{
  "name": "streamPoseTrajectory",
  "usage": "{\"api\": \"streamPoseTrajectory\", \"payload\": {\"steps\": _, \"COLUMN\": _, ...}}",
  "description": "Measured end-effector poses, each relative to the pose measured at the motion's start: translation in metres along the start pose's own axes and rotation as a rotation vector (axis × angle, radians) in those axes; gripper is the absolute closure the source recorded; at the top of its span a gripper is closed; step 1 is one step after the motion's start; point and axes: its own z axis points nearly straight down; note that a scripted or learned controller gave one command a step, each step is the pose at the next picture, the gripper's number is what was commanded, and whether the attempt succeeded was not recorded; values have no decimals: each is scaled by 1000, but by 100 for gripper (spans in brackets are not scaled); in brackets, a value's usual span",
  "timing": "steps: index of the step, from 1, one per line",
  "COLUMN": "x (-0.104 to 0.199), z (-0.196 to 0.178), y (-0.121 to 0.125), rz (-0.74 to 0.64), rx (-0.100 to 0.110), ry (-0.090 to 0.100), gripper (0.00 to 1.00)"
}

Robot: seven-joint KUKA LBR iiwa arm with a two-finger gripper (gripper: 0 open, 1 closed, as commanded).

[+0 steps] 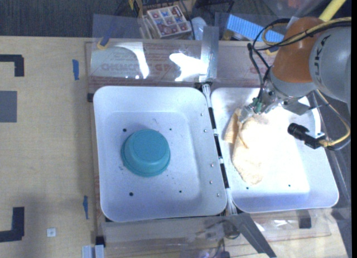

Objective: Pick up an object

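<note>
A teal round bowl (146, 152), upside down, rests in the left white bin (111, 106). In the right bin (318, 195) lies a pale cream, floppy cloth-like object (249, 145), stretched from the bin's upper left toward its middle. The arm comes in from the upper right with its orange band above the wrist. My gripper (258, 108) is down at the top end of the cream object, touching or just over it. The wrist hides the fingertips.
A clear plastic wall (150, 61) runs behind both bins. Boxes and a blue item (245, 27) lie on the floor beyond. Black cables (262, 39) loop off the arm, and a black fitting (301, 133) hangs over the right bin.
</note>
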Motion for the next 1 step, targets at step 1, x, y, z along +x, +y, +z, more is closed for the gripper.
{"api": "streamPoseTrajectory", "payload": {"steps": 1, "x": 43, "z": -71, "y": 53, "rz": 349, "rx": 10, "ry": 3, "gripper": 100}}
